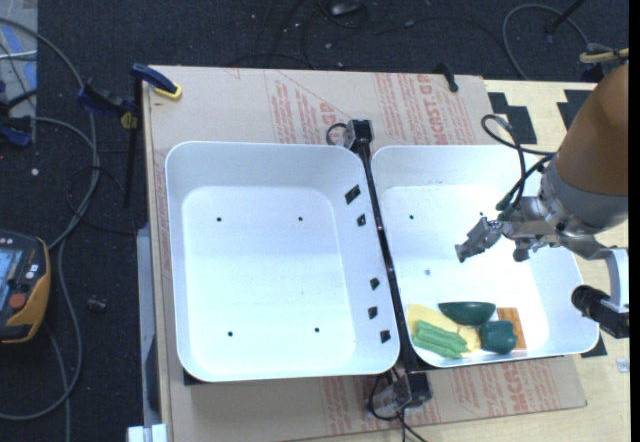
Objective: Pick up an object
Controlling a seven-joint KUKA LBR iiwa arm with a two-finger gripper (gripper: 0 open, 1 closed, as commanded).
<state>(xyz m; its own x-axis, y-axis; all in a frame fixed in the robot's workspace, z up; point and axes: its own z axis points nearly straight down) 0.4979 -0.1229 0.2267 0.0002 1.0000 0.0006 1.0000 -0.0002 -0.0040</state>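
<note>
Two-finger gripper [478,242] on the grey arm with its orange band [598,145], reaching in from the right, hung above the middle of the right-hand shallow white bin [440,170]. Whether apart or together: cannot tell, too small and dark against the white floor. Nothing seen between its tips.

Judged early in the task: no object lifted yet, the whole pick apparently left to do, meaning a move toward the near edge, a descent, a close and a raise.

Right bin held a small cluster at its near edge, near the gripper but clear of it: a ribbed light-green plastic piece [437,338] lying over a flat yellow piece [424,316], a dark green bowl-shaped object [467,311] just right of those, a rounded teal-green lump [497,336] nearer still, and a flat orange piece [511,316] tucked behind the lump. All close-packed, several touching. Any of them a candidate for the pick.

Left-hand shallow white bin [200,165] showed bare white floor with four small dark dots.
</note>
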